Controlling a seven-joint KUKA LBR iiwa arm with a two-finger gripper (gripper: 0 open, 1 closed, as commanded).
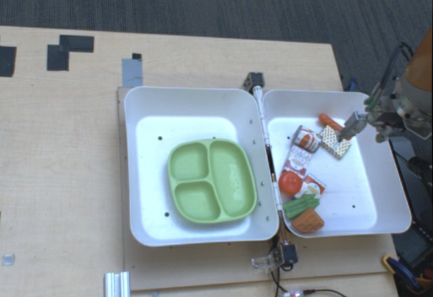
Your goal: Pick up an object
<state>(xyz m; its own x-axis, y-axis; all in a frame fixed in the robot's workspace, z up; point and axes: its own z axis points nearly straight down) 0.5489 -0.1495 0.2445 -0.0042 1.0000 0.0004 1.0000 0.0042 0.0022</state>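
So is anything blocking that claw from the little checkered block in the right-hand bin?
Nothing visible blocks it. The end effector hangs right at the checkered block, at its upper right edge. The orange carrot-like piece lies close beside it, and the small packet sits to its left.

Pale wood-grain tabletop [61, 153] bearing two glossy white bins: left bin [145, 153], right bin [379, 201]. Left bin: light green three-compartment plastic plate [212, 181]. Right bin: red round tomato toy [290, 183], green bean-pod toy [301, 206], orange basket-textured piece [308, 222], tan checkered box [335, 143], red-and-white printed packet [298, 160]. Far left: dark grey tape patches [67, 51].
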